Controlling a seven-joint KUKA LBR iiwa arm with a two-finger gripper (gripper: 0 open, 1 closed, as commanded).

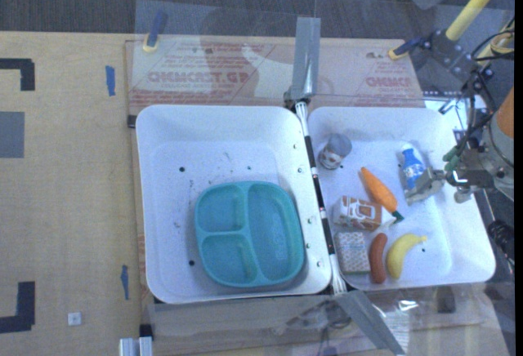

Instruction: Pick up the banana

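The yellow banana (403,254) lies near the front of the right bin (466,260), curved, with its tip pointing up and right. Just left of it lies a brown sausage (377,257). My gripper (443,185) reaches in from the right edge and hangs over the right bin, above and to the right of the banana. Its fingers stand apart with nothing between them. The left fingertip (422,189) is right beside a small blue-labelled bottle (411,167).
The right bin also holds an orange carrot (378,190), a small carton (359,214), a speckled cracker pack (353,251) and a grey can (333,150). A teal divided plate (248,234) lies in the left bin (163,183).
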